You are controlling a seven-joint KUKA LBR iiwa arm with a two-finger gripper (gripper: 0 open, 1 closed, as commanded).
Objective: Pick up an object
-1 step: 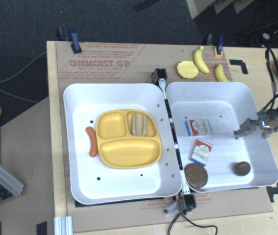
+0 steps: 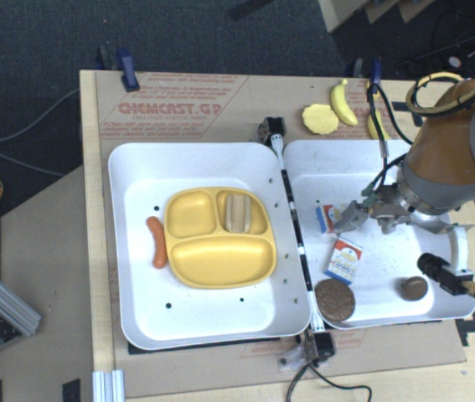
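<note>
Brown disc [image 2: 335, 301] on right bin's rim [image 2: 388, 318]

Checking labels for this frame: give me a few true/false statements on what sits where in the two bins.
1. The yellow divided plate sits in the left bin. True.
2. The orange hot dog lies on the plate. False: it lies on the bin floor beside the plate's left edge.
3. The banana is in the right bin. False: it lies on the bench behind that bin.
4. The brown disc is in the right bin's near left corner. True.
</note>
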